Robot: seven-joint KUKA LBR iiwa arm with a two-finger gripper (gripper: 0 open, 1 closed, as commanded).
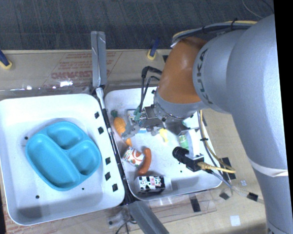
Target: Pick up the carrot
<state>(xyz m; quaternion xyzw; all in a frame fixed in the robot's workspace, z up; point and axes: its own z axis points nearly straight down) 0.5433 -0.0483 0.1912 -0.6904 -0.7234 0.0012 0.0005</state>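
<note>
Dark carpet runs behind a plywood-topped bench [40,72] w/ blue clamps at its far edge; two shallow white plastic bins sit side by side on it, split by a grey metal divider strip [99,57] so stock stays on one side and the drop zone on the other.

Left white bin [16,201] carries a turquoise three-compartment plastic plate [63,154], roughly centred; prob. the receiving side, kept free of clutter.

Right white bin [193,183] holds the loose items: a small orange carrot [119,125] lies close to that bin's left wall, toward the far half; a reddish-orange sausage-shaped toy [146,160] sits nearer the front, touching or just beside a round white-and-orange object [133,156]; a black-and-white patterned box [151,183] rests at the bin's front edge; a small green-labelled bottle [184,141] lies toward the right side, partly under cabling.

Grey arm w/ orange band [183,75] reaches in from the right and hangs over the right bin's far half, wrist turned down so the metal two-finger gripper [137,122] points at the carrot; gripper sits just beside the carrot, on its right. Cannot tell how wide it is, as bracket and cables blur the tip; nothing visibly in its grasp, carrot looks to be resting on the bin floor.

Judgement: approach stage, grasp not yet made; wall so near the carrot leaves little room on that side, so a slip or nudge is the likely failure.
</note>
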